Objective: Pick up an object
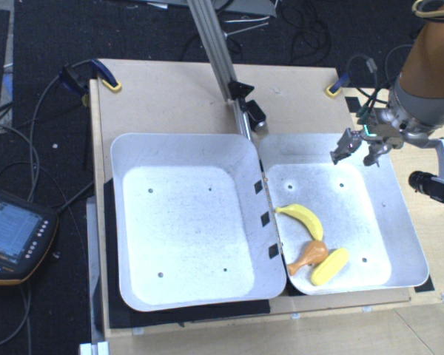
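Although the task calls for picking up an object, the camera view shows nothing lifted yet. The gripper (357, 151) hangs over the far right corner of the right bin (399, 228), its two dark fingers spread apart with nothing between them, so the jaws are released and bare. The grey arm (422, 98) with its orange band reaches in from the right side.

The candidate objects lie well apart from the gripper, grouped near the front left part of the right bin. A yellow banana (302, 218) curves along the floor close to the divide between the bins. Just below it sits an orange pear-shaped toy (309, 256), and touching that on its right lies a yellow oblong piece (330, 265). All three rest flat on the bin floor. The left bin (133, 168) holds no objects.

Judged from this, the pick is at its start: a target must be chosen, the arm moved across and down over it, the jaws closed on it, and the thing raised. The close packing of the orange toy and yellow piece could make a clean grasp harder there; the banana looks more open.
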Available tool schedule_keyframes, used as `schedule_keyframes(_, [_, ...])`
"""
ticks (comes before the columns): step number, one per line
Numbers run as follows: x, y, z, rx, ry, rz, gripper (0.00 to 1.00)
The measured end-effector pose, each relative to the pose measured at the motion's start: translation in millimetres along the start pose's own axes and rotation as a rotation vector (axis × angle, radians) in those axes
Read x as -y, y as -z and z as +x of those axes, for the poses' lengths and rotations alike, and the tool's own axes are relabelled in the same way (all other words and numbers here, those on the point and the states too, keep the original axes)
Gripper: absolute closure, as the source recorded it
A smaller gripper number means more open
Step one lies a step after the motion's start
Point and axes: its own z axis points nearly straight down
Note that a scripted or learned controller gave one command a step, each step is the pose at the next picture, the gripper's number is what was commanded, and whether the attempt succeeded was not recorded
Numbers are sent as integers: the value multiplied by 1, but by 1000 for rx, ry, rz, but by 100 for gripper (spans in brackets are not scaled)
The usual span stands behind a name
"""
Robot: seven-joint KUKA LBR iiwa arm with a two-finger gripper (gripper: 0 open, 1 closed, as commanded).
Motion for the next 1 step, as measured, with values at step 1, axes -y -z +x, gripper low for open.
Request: schedule_keyframes(1, [0, 0, 0, 0, 0, 0, 0])
